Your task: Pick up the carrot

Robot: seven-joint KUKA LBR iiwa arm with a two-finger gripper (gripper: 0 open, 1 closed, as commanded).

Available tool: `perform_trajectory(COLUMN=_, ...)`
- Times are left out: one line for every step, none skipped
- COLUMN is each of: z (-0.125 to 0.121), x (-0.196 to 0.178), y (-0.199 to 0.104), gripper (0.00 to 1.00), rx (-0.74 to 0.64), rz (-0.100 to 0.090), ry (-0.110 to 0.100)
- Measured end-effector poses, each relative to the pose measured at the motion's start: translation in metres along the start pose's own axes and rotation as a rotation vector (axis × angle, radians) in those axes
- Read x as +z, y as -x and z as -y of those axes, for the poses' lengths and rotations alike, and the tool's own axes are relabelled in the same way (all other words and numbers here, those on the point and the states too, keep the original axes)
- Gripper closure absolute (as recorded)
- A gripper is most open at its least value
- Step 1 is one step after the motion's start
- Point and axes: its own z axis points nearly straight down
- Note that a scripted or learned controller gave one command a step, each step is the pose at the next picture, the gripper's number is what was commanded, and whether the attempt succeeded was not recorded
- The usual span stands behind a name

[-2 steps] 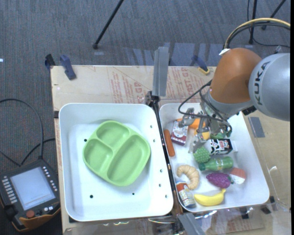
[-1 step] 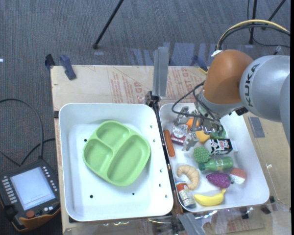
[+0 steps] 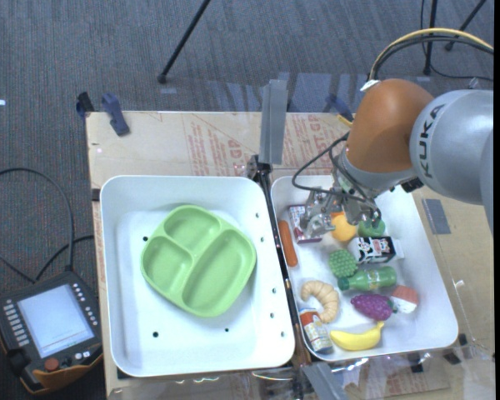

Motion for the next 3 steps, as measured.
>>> perform_trajectory(z=0.022, x=-0.113, y=-0.035, gripper=1.0, rx=0.048, rz=-0.001, ry=-0.003)
perform_trajectory(z=0.026, x=0.016, y=-0.081, gripper=1.0, rx=-0.173, rz=-0.014, ry=0.003)
perform_trajectory(z=0.026, x=0.016, y=-0.081, gripper=0.0, rx=-0.173, rz=-0.014, ry=0.003)
